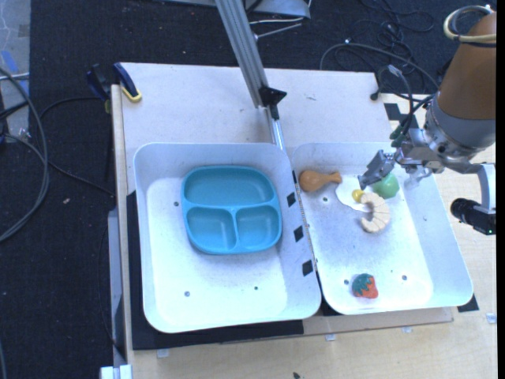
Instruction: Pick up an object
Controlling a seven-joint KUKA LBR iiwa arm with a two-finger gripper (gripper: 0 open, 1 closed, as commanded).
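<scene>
Looking down across the bench, from left to right, with the fried egg as landmark:

Left bin (158, 290): well to the left of the fried egg; holds the divided plate.
Blue plate (233, 209): three compartments, lies flat in the left bin, well apart from the egg.
Drumstick (318, 181): brown, on the right bin's floor, near the egg's upper left, not touching it.
Fried egg (349, 195): white with a yellow yolk, flat in the upper part of the right bin (426, 287).
Sliced piece (375, 215): pale round shape with tan rim, just beside the egg's lower right.
Strawberry (364, 286): red with green top, well below the egg, near the bin's front wall.
Green object (387, 185): round, just right of the egg, directly beneath the gripper.
Gripper (377, 172): hangs just above the egg's right edge, next to the green object; whether it grasps anything, I cannot tell.
</scene>
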